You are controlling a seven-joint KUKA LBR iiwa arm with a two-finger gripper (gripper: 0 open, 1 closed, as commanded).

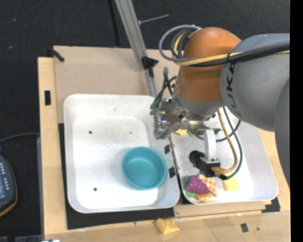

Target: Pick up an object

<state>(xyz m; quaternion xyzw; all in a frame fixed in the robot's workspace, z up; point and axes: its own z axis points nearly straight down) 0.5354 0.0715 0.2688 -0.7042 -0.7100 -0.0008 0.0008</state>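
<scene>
arm [227, 79] reaching from right, wrist low over right bin [260, 178]

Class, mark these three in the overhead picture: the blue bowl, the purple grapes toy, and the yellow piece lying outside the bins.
blue bowl [143, 168]: camera view, inner floor.
purple grapes toy [196, 185]: camera view, middle of bunch.
yellow piece [167, 226]: camera view, top face.

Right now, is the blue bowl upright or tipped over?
Upright. The blue bowl sits in the left bin with its round opening facing up and its inside showing, with nothing visible in it.
</scene>
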